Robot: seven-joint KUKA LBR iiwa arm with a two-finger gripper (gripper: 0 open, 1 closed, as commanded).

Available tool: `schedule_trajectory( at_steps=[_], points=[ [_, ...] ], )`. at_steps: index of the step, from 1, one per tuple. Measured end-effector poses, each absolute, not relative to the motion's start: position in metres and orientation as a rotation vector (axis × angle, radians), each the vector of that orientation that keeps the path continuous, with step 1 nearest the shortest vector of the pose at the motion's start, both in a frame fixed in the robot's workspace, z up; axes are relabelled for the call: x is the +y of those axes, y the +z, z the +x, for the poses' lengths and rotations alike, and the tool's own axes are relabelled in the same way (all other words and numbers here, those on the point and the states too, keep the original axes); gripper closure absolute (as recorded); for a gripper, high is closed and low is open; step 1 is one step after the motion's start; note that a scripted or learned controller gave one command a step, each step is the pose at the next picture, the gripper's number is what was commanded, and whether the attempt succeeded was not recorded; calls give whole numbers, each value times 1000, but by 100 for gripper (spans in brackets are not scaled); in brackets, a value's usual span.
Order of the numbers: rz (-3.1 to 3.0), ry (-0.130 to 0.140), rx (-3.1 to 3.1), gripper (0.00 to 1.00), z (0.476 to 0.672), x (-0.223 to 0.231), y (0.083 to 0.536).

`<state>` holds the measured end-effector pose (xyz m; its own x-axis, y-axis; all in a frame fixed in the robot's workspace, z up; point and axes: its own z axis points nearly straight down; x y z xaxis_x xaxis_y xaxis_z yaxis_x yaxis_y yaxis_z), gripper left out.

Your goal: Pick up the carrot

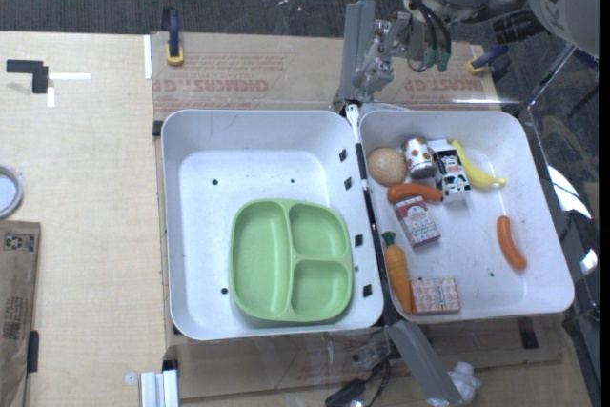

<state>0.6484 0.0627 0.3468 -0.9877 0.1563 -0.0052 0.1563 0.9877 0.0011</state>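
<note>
At the 12 o'clock edge of the right bin (534, 205), the gripper (376, 71) hangs above the bench, just outside the bin's far rim and close to the seam between the two bins. It holds nothing, and the fingers stand slightly parted.

The carrot (397, 274) lies on the floor of the right bin against the left wall, toward the near corner, at roughly 6 o'clock from the gripper and well apart from it. Its green top points to 12 o'clock and its orange tip to 6 o'clock.

Adjacent items: a small red packet (416, 222) lies just beyond the carrot at 1 o'clock, and a flat pink box (436, 295) lies beside its tip at 3 o'clock. A brown egg-shaped item (386, 166) sits between carrot and gripper. A sausage (512, 242) lies well to the carrot's 3 o'clock side.

The left bin (191, 205) holds a green divided plate (246, 253).
</note>
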Motion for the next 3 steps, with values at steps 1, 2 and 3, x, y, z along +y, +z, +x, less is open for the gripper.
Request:
schedule_trajectory(
  at_steps=[1,2,3],
  points=[
    [351,-1,3118,100,617,25,438],
    [84,0,3138,100,632,-15,377],
    [-259,0,3128,100,646,-68,332]
  ],
)
